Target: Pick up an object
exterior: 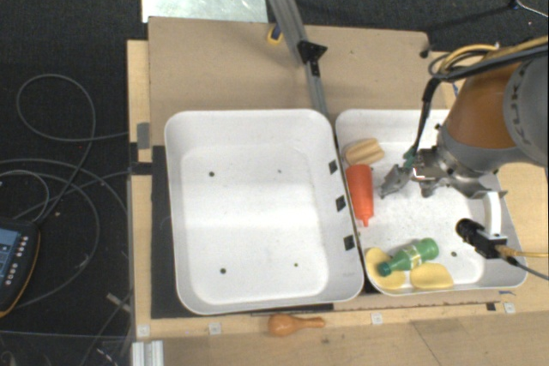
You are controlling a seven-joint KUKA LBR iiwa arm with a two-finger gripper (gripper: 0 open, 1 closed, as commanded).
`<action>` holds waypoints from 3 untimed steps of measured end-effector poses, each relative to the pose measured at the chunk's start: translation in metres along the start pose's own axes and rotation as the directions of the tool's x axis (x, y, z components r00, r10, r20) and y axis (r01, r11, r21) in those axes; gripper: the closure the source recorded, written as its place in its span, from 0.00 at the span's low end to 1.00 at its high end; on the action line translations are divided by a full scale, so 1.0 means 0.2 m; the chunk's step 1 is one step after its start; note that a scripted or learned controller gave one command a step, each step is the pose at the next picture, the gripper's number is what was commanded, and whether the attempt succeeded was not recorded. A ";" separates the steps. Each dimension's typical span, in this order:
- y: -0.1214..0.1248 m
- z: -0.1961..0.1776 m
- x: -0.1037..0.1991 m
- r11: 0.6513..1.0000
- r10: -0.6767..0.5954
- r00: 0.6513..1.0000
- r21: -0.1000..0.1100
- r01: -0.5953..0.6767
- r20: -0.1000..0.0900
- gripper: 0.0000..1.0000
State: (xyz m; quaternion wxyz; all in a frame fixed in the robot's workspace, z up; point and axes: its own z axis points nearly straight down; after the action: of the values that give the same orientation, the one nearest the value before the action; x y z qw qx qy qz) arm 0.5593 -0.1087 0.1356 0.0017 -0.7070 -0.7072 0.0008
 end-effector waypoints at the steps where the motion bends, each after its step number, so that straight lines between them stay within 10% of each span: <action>1: 0.00 0.23 -0.02 1.000 0.004 1.000 -0.006 -0.004 0.009 0.00; 2: 0.01 0.17 -0.02 1.000 0.005 1.000 -0.008 -0.005 0.009 1.00; 3: 0.01 -0.14 0.01 1.000 -0.005 1.000 -0.011 0.005 0.002 1.00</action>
State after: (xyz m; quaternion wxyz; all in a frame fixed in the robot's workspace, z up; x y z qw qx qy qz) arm 0.5623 -0.1073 0.1644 -0.0031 -0.7053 -0.7089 -0.0024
